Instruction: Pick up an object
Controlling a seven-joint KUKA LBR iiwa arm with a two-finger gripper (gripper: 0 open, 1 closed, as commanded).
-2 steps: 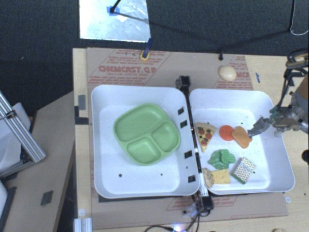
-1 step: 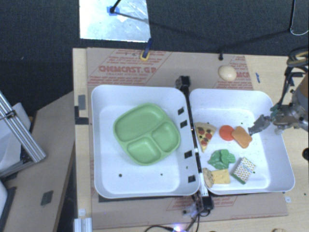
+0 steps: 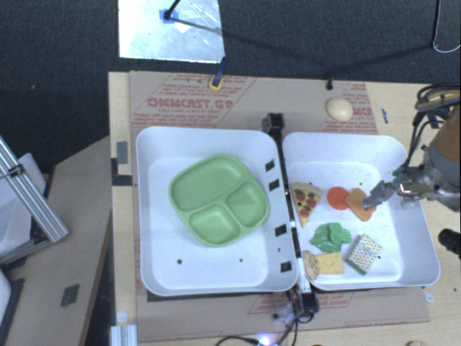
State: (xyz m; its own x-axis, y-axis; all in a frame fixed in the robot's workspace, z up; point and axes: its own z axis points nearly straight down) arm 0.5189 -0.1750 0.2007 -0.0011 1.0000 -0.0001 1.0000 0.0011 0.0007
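Note:
The right bin (image 3: 346,144) holds several toy foods: a pizza slice (image 3: 306,201), a red round piece (image 3: 337,197), an orange flat piece (image 3: 357,205), a green leafy piece (image 3: 331,236), a yellow slab (image 3: 330,264) and a small patterned box (image 3: 364,254). My gripper (image 3: 373,196) reaches in from the right, low over the bin. Its tip is at the right edge of the orange piece, and I cannot tell whether they touch. Nothing is visibly lifted.
The left bin (image 3: 148,215) carries a green divided plate (image 3: 220,199). A black divider (image 3: 282,193) runs between the bins. A beige egg-shaped object (image 3: 339,108) lies on the cardboard behind the right bin. The arm's body (image 3: 439,171) stands over the right rim.

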